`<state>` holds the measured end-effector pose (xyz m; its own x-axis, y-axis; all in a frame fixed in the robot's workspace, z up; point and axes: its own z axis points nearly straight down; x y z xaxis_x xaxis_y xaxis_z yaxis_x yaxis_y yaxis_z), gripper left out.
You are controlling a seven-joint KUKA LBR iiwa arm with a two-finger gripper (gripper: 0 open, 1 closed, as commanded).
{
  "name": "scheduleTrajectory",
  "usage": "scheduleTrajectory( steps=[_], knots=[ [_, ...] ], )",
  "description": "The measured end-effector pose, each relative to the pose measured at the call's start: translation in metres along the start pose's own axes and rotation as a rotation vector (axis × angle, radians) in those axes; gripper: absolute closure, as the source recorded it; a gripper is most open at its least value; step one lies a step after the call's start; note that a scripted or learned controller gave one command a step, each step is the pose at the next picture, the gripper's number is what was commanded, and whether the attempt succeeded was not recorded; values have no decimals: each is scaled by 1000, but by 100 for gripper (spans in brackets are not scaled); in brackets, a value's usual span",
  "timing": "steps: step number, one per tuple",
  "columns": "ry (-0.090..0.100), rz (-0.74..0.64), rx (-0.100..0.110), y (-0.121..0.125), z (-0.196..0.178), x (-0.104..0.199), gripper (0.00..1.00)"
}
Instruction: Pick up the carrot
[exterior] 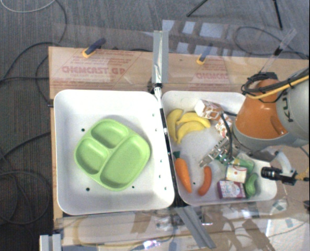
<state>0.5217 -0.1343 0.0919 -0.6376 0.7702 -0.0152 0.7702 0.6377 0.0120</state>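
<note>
The carrot (183, 174), orange with a small green top, lies in the right bin (192, 198) near its left wall, pointing toward the front edge. My gripper (213, 155) hangs over the middle of that bin, to the right of the carrot and a little behind it, apart from it. Nothing shows in its grasp.
A red sausage-like piece (205, 181) lies just right of the carrot. Yellow bananas (184, 123) and a wrapped snack (209, 109) sit at the back of the right bin. A small carton (231, 188) and green items (251, 183) lie front right. The left bin (71, 192) holds a green divided plate (113, 153).
</note>
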Motion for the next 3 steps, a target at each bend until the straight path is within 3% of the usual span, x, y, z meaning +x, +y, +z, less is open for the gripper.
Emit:
scheduleTrajectory(
  steps=[1, 2, 3],
  knots=[
    [15, -9, 12, -39, -94, -10, 100],
    [10, 286, 8, -29, 2, 7, 100],
    [0, -288, 5, 9, 1, 11, 100]
  ],
)
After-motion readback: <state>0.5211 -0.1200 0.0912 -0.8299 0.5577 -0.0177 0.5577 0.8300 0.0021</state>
